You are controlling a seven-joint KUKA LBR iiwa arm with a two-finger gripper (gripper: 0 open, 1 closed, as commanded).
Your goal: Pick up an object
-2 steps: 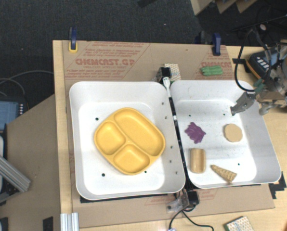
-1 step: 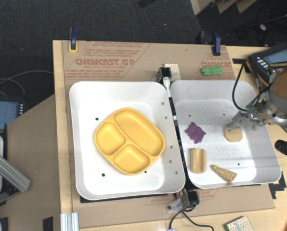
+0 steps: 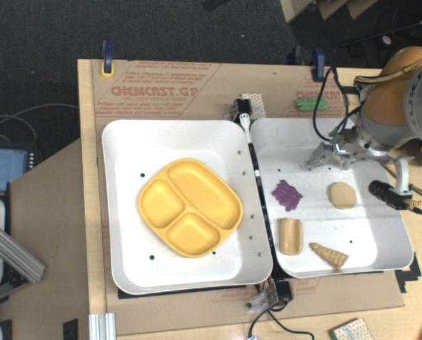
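The gripper (image 3: 336, 154) hangs over the back of the right bin (image 3: 381, 257), its fingers spread apart with nothing between them. Below it lie a purple piece (image 3: 287, 195), a tan lump (image 3: 343, 195), a bread roll (image 3: 290, 236) and a cone (image 3: 329, 254), all apart. A yellow tray (image 3: 190, 207) fills the left bin (image 3: 126, 161).

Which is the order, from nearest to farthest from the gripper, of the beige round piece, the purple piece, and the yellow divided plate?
From the gripper:
1. Beige round piece, right bin, just below it.
2. Purple piece, right bin, toward the divider.
3. Yellow divided plate, left bin.
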